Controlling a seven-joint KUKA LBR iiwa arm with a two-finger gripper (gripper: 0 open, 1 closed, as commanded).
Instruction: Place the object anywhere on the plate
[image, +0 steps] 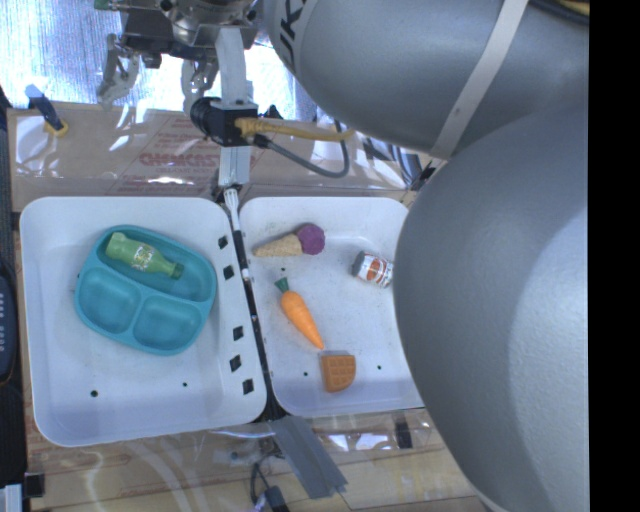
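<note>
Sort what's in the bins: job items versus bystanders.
Job:
- green bottle, lying in the plate's long compartment
- blue plate, left bin

Lying about, right bin:
- ice cream cone
- small can
- carrot
- waffle

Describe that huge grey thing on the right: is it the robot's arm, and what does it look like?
Yes. The arm is made of big, rounded, smooth grey shells with a pale seam line across the upper part; dark lettering shows near the top.

arm (500, 250) hiding right bin's (330, 395) right side, can (372, 268) partly covered
</note>
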